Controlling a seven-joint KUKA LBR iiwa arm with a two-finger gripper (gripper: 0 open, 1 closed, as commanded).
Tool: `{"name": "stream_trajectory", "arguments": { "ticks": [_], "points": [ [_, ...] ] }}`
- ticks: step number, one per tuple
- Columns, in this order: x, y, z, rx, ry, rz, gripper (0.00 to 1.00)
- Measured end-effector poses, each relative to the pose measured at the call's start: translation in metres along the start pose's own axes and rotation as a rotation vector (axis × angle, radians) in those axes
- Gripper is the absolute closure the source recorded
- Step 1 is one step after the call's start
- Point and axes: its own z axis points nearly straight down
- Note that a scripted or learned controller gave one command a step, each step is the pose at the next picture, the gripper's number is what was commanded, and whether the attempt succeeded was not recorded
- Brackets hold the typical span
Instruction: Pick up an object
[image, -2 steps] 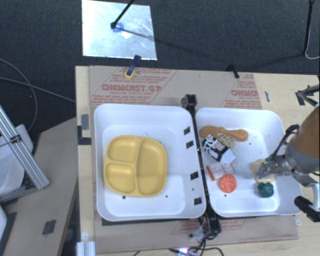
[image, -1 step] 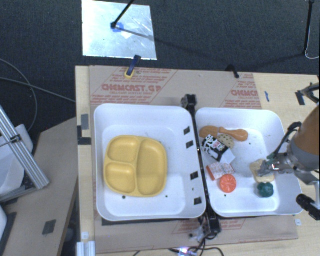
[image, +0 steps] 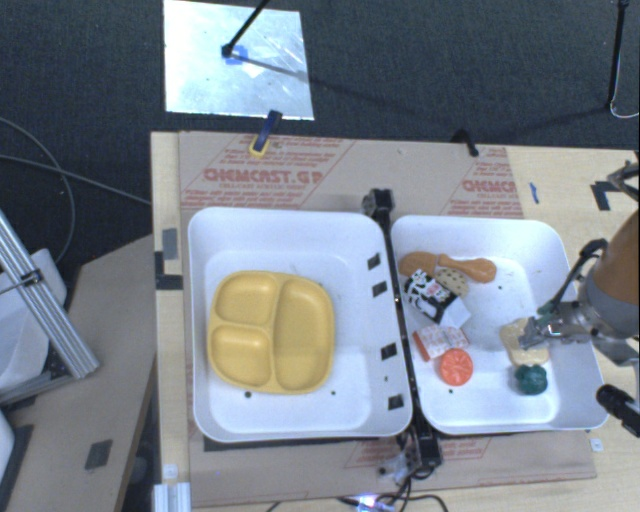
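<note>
The right bin (image: 520, 240) holds several small items: an orange-brown drumstick-shaped toy (image: 447, 267), a black-and-white patterned piece (image: 430, 291), a red-and-white packet (image: 434, 343), a round orange-red toy (image: 456, 367), a pale yellow block (image: 524, 342) and a dark green ball (image: 531, 379). My gripper (image: 542, 328) reaches in from the right and sits low over the pale yellow block, its tips right at the block's upper edge. Nothing is visibly lifted.
The left bin (image: 290, 235) carries a yellow divided plate (image: 270, 330). A black clamp strip (image: 390, 300) runs between the two bins. The arm's grey body (image: 615, 290) covers the right bin's right rim. Cardboard (image: 330, 170) lies under both bins.
</note>
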Motion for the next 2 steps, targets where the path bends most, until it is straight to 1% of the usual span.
{"name": "stream_trajectory", "arguments": {
  "ticks": [1,2],
  "points": [
    [0.0,0.002,-0.011,-0.004,0.0,0.0,1.0],
    [0.031,-0.009,0.009,0.031,0.016,-0.008,1.0]
  ]
}}
